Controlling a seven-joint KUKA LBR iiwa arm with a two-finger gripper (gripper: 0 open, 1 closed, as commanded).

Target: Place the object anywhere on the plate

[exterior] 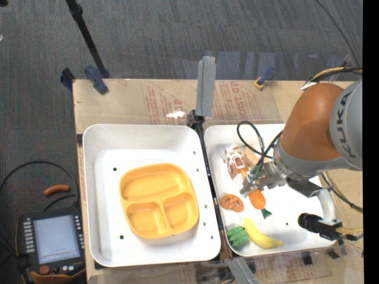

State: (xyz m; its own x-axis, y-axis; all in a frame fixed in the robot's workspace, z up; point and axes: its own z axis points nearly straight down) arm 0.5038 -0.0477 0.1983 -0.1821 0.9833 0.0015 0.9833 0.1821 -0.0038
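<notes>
A yellow plate [159, 203] with three compartments lies in the left bin [98, 158]. In the right bin [222, 138] lies an orange carrot [257, 200], its green top pointing toward the front right. My gripper [251, 186] hangs low directly over the carrot's upper left end, very close to it or touching it. The wrist and arm cover the far right part of this bin.
Around the carrot in the right bin lie a brown pretzel [231, 202], a yellow banana [262, 234], a green bumpy item [237, 236] and a white and orange toy [235, 160]. A raised divider [208, 176] separates the two bins.
</notes>
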